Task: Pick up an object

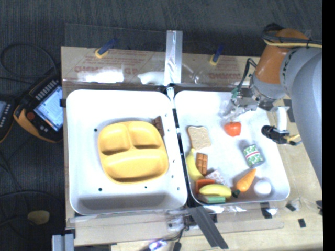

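Fingers (234, 107): state unclear, blurred | above red toy (233, 128) | right bin (220, 95), upper part

Robot lab: bench (78, 61), teach pendant (44, 109), floor cables (10, 166)

Faint reddish print on clear plastic sheet (120, 67) taped over cardboard behind bins: letters too blurred to read. Handheld pendant (44, 109) left of bench: lit screen, content too small to make out. Small green-and-white can (252, 155) in right bin (280, 184): patterned label, no legible wording. No readable brand, number or sign elsewhere.
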Controlling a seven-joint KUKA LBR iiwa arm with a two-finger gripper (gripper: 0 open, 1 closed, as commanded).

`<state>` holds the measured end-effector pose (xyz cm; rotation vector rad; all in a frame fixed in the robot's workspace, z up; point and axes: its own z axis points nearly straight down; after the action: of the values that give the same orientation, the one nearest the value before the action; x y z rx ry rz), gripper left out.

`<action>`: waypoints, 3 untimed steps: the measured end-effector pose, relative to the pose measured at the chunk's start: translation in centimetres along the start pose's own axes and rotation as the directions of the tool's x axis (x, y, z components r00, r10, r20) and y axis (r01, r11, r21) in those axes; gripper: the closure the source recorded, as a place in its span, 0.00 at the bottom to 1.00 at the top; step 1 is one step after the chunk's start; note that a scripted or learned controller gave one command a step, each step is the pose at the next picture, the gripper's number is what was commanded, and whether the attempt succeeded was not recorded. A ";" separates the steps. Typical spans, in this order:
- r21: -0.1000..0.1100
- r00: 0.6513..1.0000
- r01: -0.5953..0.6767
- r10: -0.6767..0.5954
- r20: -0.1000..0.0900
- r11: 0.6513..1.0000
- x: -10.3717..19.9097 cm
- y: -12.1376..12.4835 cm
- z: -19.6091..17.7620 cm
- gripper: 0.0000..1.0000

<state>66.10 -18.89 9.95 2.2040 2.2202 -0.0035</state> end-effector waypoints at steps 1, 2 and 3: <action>0.000 1.000 0.000 0.000 0.001 1.000 0.0 0.0 0.0 0.00; 0.009 0.998 -0.061 0.061 -0.010 0.998 1.2 -3.3 -3.8 0.00; 0.009 0.995 -0.097 0.097 -0.011 0.995 -1.1 -2.9 0.6 0.00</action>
<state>63.22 -20.05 9.37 2.3195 2.1198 0.0002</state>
